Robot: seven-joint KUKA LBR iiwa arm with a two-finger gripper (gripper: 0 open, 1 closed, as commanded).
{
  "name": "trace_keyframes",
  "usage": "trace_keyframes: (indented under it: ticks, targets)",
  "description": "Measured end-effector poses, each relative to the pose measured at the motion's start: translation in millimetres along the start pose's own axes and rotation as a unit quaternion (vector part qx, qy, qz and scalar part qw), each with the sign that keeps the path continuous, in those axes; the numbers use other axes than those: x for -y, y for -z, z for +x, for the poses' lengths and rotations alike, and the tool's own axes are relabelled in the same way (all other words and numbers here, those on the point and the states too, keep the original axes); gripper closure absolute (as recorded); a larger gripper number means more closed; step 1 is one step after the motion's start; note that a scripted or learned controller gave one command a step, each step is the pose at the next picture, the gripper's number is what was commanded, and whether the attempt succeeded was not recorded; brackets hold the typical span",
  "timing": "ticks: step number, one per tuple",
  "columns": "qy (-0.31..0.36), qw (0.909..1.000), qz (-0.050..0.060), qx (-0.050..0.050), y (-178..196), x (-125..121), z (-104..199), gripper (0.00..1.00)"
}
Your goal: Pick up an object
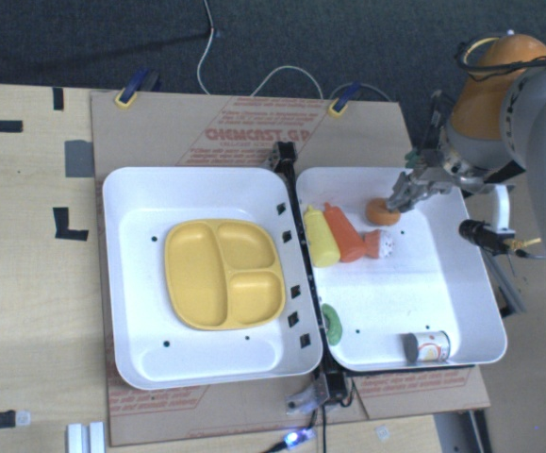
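The desk (27, 253) carries two white bins side by side on a cardboard sheet (244, 135). The left bin (126, 281) holds a yellow divided plate (223, 274). The right bin (461, 300) holds a yellow bottle (321, 237) lying just beside an orange carrot-shaped toy (344, 235), a small white-and-red piece (380, 244), a green item (331, 323) at the left wall, and a can (427, 347) on its side near the front edge. A small orange ball (382, 213) lies near the back of the right bin. The end effector (405, 194) sits directly over the ball and appears to touch it; its open or closed state cannot be determined, and a grip on the ball is not confirmed.
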State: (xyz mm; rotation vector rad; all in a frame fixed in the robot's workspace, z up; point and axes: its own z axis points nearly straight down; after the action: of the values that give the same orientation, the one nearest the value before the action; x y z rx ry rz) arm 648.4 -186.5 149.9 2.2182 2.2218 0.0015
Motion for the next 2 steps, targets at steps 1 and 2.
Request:
trace_keyframes:
  ticks: [1,2]
  targets:
    - [0.000,1.0000,-0.001,0.000,45.4,5.3,1.5,1.00]
    - [0.000,1.0000,-0.001,0.000,98.1,3.9,1.9,1.00]
